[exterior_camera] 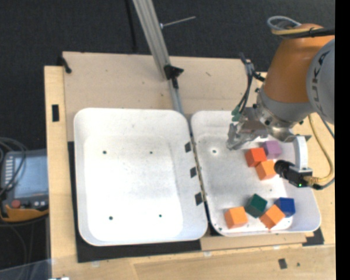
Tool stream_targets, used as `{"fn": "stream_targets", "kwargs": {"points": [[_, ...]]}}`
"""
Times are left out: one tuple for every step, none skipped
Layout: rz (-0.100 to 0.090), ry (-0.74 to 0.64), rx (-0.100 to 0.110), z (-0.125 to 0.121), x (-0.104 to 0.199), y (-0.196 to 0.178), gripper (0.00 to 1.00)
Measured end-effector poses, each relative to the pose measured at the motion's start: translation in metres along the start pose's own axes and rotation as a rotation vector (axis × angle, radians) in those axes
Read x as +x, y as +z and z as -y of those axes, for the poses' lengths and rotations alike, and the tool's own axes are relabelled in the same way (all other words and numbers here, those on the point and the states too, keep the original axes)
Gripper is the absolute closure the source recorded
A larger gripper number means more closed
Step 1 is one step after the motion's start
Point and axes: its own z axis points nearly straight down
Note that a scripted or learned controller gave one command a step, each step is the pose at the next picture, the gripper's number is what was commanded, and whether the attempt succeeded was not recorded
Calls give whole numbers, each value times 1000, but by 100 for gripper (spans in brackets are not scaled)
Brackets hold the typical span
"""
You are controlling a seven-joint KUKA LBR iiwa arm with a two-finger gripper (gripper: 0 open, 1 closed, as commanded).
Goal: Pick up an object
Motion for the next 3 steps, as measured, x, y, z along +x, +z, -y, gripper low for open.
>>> {"fn": "stream_targets", "kwargs": {"points": [[-1,-1,-1,-9,45,-3,100],[2,1,-1,-16,85,4,100],[1,1,0,-25,130,20,100]]}}
